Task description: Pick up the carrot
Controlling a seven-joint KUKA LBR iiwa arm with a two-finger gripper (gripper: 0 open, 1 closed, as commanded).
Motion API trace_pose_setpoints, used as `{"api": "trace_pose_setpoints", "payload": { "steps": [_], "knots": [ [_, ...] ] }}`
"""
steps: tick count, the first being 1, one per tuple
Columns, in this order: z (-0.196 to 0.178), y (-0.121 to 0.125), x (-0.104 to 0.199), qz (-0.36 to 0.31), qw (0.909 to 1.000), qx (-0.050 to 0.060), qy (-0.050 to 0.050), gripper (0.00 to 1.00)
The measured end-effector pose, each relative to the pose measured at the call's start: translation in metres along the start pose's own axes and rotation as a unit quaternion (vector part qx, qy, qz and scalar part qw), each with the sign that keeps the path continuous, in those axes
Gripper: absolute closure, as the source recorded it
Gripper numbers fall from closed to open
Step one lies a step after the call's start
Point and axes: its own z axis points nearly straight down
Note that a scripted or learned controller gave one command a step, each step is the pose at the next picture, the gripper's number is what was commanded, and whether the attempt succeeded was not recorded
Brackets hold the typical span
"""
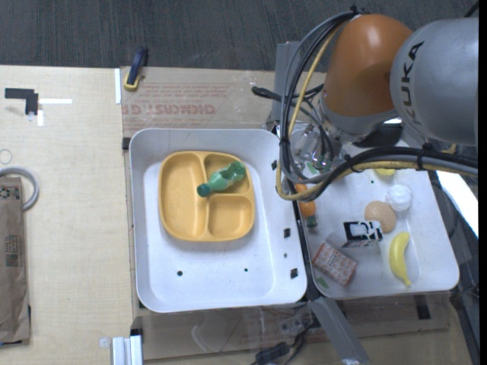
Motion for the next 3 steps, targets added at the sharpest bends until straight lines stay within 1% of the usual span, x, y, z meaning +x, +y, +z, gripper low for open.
{"api": "trace_pose_setpoints", "payload": {
  "steps": [1,2,3],
  "knots": [
    [0.000,-0.070,-0.047,-0.031,0.9995,0.000,0.000,0.00],
    [0.007,-0.142,-0.016,-0.033,0.9995,0.000,0.000,0.00],
    [-0.009,-0.199,-0.074,0.008,1.0000,-0.001,-0.001,0.00]
  ]
}}
